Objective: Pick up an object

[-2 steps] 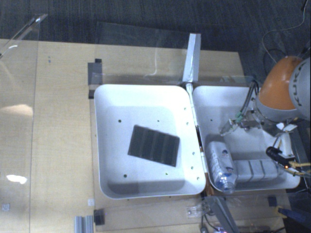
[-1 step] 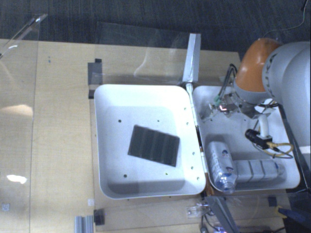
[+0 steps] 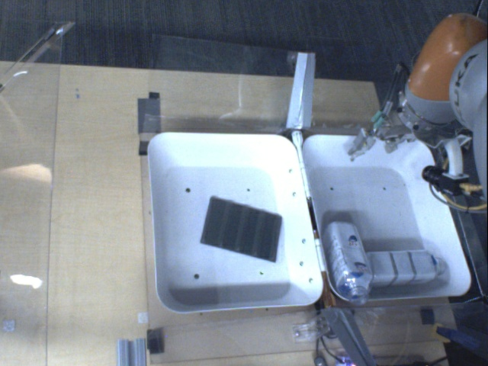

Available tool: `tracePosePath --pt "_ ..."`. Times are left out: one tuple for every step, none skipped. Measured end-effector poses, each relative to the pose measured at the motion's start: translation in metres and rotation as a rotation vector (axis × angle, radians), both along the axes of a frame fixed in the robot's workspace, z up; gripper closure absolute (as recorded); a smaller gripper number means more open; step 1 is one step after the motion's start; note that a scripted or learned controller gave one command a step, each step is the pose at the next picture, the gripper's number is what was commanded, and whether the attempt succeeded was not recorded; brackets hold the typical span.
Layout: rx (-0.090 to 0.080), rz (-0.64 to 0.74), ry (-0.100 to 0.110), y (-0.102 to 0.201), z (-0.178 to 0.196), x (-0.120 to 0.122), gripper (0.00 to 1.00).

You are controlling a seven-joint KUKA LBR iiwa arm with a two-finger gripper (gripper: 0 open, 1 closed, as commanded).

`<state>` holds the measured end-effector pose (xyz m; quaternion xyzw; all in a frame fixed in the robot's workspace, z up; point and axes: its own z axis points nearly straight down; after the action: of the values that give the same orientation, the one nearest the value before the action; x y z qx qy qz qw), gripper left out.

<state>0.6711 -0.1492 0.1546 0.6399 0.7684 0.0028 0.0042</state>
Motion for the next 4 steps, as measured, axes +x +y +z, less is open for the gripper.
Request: tracePosePath --pt "0.003 -0.334 0.005 -0.049 -0.006 -0.072 0.00" --pt "0.001 -0.127 -0.001 -0.027 -0.066 -0.147 0.00" --pt "0.003 -0.199 -0.002 0.019 -0.066 -0.083 0.00" --pt "0.001 -0.143 0.000 -0.008 -0.067 -0.052 0.00"
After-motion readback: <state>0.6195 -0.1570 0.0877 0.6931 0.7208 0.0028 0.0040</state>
